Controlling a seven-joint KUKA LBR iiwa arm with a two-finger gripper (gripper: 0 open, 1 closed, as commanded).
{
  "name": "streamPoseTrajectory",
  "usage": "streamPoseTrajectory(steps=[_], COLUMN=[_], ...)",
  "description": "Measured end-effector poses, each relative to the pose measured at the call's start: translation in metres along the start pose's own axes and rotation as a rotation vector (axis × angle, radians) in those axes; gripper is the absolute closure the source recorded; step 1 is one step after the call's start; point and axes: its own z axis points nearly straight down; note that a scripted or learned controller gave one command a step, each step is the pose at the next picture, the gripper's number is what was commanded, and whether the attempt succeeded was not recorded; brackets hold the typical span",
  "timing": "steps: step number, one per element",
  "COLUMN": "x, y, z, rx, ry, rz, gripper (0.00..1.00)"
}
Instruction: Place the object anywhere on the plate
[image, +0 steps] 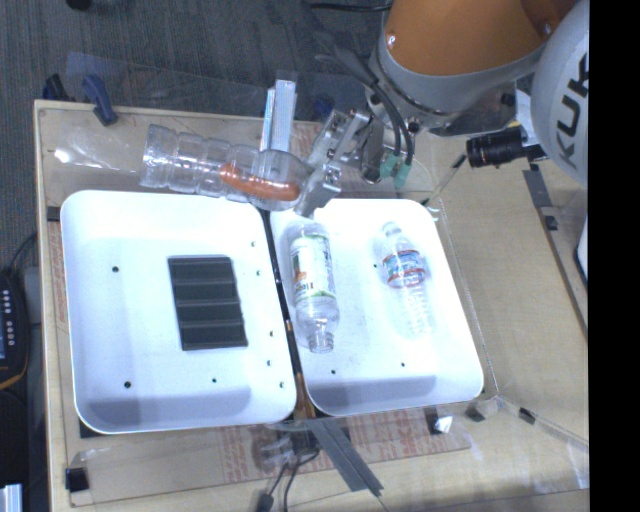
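Note:
A black ridged rectangular plate (207, 302) lies flat in the middle of the left bin (100, 330). Two clear plastic bottles lie in the right bin (450, 350): one with a white and yellow-green label (312, 285) along the bin's left wall, one with a red and blue label (405, 275) right of the middle. My gripper (312, 195) hangs over the far left corner of the right bin, just above the cap end of the yellow-green bottle. Nothing shows in its grasp.
Behind the bins lies a clear plastic piece (195, 165) with an orange part (258, 183), and a clear upright bar (279, 118) beside it. The arm's orange band (460, 35) looms over the far right. A metal bracket (335, 460) juts out at the front.

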Motion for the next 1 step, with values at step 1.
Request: streamPoseTrajectory(steps=[1], x=[-0.0634], y=[0.0142], z=[0.0019], rx=[0.001], ry=[0.003], rz=[-0.189], gripper=[1.00])
